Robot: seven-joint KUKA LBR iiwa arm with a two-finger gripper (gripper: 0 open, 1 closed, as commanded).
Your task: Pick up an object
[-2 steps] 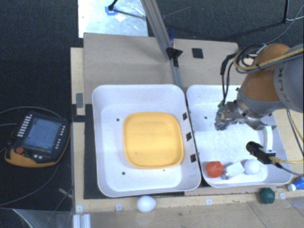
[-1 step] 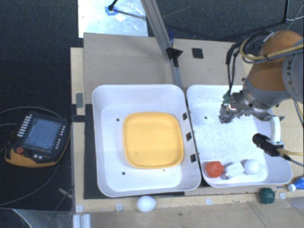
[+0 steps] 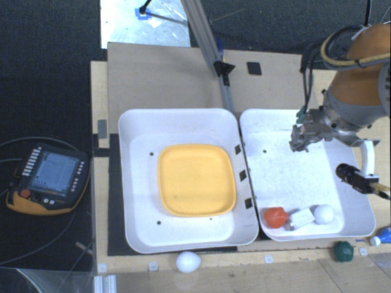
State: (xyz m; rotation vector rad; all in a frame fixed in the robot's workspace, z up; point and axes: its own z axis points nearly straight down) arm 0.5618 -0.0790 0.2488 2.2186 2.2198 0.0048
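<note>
— Where do we stand with our gripper (image 3: 299,140)?
— It hangs over the upper part of the right bin (image 3: 269,124), above bare white floor. From this slant we cannot tell how its claw is set, and we see nothing carried beneath it

— So nothing picked yet?
— We judge not. Our candidates lie along that bin's near edge, well apart from the gripper: a red object (image 3: 275,217), just beside it a small white block (image 3: 300,218), and a white ball (image 3: 323,213) touching or nearly touching that block

— And farther out?
— A yellow plate (image 3: 197,179) sits in the left bin (image 3: 137,133). On the bench in front lie a white egg-shaped object (image 3: 188,262) and a dark green ball (image 3: 343,251)

— What is left for us?
— Nearly everything, we think: travel to the near edge, descend, close, lift
</note>
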